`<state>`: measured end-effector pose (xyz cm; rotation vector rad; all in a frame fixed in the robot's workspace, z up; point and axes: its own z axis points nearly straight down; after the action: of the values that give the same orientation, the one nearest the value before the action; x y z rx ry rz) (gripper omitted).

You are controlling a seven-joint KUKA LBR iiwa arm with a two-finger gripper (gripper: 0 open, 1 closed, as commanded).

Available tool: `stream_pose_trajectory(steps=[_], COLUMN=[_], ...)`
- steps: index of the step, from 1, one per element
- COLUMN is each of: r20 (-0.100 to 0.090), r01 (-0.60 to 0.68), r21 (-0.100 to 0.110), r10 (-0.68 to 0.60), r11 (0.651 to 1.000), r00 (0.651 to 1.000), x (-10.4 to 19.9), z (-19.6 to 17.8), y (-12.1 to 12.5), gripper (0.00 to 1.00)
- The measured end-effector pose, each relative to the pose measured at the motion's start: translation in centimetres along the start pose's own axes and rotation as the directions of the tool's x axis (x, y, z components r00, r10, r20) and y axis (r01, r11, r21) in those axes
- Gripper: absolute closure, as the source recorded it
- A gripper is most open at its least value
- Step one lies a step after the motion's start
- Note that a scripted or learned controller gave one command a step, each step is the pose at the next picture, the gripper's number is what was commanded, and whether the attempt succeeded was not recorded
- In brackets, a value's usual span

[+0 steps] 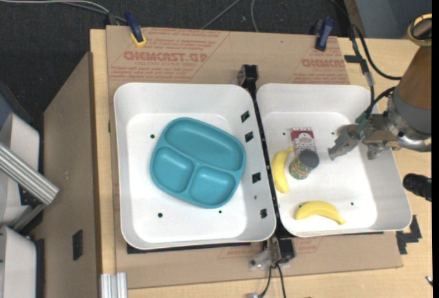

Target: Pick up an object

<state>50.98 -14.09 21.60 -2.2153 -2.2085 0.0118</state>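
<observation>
Gripper [357, 141] above rt bin [384, 211]

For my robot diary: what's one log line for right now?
tool: over right bin, holding nothing | bananas: right bin | blue plate: left bin

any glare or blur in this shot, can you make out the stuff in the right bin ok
Camera view: even overhead light, with soft shadows under the two bananas and the small jar. The white bins are bright but not blown out. The teal tray is sharp; the claw looks slightly soft, and the jar's label is too small to read.
</observation>
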Motion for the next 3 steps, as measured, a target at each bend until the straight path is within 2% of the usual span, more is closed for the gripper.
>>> stream_pose_trajectory(steps=[1,2,3], r20=[0.003,0.001,-0.002], r01=[0.004,0.003,0.003], r21=[-0.013,-0.009,-0.015], r10=[-0.004,-0.003,-0.003], r11=[1.000,1.000,1.000], r00=[1.000,1.000,1.000], x=[0.0,1.0,0.5], z=[-0.6,4.6,8.5], y=[0.3,0.8,1.4], gripper=[0.00,0.00,0.00])
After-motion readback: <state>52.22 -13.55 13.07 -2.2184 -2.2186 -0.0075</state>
